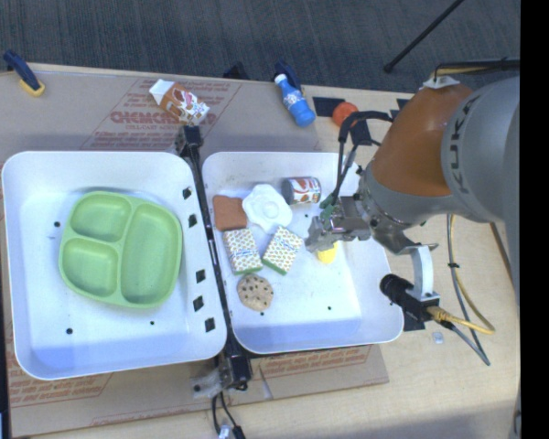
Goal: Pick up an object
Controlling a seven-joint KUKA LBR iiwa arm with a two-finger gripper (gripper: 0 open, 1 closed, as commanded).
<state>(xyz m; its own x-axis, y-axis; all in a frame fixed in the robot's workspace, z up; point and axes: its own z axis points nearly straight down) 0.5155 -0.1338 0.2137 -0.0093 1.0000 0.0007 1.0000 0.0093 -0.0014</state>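
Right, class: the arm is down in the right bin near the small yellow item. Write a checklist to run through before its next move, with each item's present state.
1. Gripper inside the right white bin: ok.
2. Gripper over the small yellow object: ok.
3. Yellow object between the fingers: cannot tell.
4. Green patterned packet apart from yellow object: ok.
5. Round chocolate-chip cookie out of the way: ok.
6. Small can behind gripper untouched: cannot tell.

You see two white bins (37, 337) – in the left one a lime-green divided plate (121, 248). The right bin holds a tan speckled cookie (254, 292), two green-and-white patterned packets (281, 250), a brown slab (229, 212), a white lid (267, 207), a red-and-white can (303, 189) and a yellow piece (326, 254) – the arm (439, 154) is grey and orange
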